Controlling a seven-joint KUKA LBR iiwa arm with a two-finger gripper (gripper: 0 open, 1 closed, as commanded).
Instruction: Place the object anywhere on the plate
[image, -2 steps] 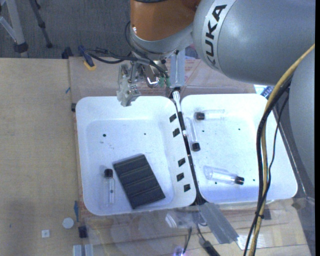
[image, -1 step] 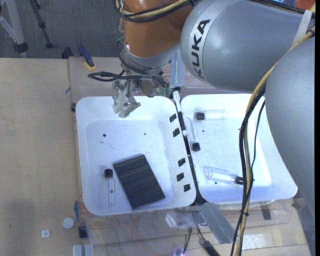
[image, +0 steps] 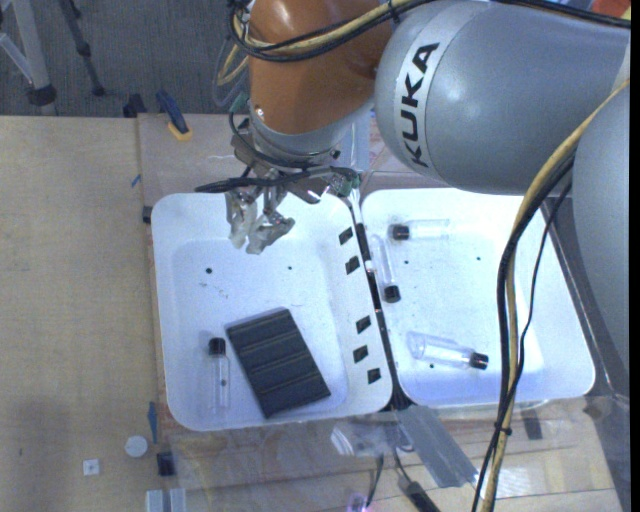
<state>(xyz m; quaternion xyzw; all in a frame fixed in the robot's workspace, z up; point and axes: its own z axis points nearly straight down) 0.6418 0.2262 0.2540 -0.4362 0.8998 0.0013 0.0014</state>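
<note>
- The gripper (image: 258, 226) hangs over the far part of the left bin (image: 180, 300), below the arm's orange band (image: 300, 70). Its two pale fingers (image: 238, 222) stand a little apart with nothing between them.
- A dark ribbed rectangular plate (image: 277, 362) lies flat in the near part of the left bin, tilted at an angle to the bin's walls, well apart from the gripper.
- A clear vial with a black cap (image: 218, 372) lies just beside the plate's left edge, cap toward the far side.
- In the right bin (image: 560, 370), a second clear vial (image: 420, 231) lies near the far wall, cap to the left.
- A third vial (image: 447, 352) lies near the front of the right bin, cap to the right.
- A fourth vial (image: 381, 270) lies along the divider between the bins, cap toward the near side.
- Black tape marks (image: 358, 296) run down the left bin's right wall.
- The bulky grey arm covers the far right of the bench.
</note>
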